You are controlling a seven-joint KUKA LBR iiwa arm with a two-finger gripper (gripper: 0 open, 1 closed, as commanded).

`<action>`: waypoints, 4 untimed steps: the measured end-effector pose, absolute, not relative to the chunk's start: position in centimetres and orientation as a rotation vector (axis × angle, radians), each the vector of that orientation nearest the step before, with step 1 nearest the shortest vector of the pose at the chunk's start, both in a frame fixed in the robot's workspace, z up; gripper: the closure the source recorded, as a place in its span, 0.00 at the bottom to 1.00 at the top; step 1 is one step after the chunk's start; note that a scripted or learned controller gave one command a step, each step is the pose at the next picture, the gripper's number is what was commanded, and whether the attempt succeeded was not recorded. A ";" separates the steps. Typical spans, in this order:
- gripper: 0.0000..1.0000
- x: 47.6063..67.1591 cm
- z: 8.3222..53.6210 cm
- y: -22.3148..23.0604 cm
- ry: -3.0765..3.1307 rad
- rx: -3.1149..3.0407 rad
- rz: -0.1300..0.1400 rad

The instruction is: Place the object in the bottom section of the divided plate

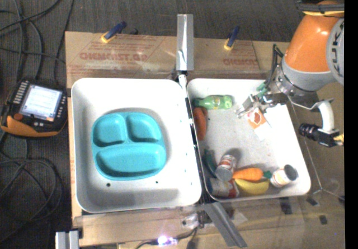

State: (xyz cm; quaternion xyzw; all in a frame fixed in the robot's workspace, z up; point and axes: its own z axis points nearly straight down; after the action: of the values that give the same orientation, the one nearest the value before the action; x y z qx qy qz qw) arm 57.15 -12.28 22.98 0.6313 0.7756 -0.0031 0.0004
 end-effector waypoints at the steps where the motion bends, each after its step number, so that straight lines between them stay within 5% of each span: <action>1: 1.00 59.0 18.2 -5.6 2.421 2.007 -0.006; 2: 1.00 57.4 22.0 3.0 2.459 1.960 -0.004; 3: 1.00 53.9 16.8 11.4 2.554 1.837 -0.006; 4: 0.00 53.9 16.9 11.4 2.553 1.838 -0.005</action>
State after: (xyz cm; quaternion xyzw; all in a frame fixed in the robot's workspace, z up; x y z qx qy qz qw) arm 53.93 11.35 16.86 0.5843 0.8116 -0.0016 -0.0021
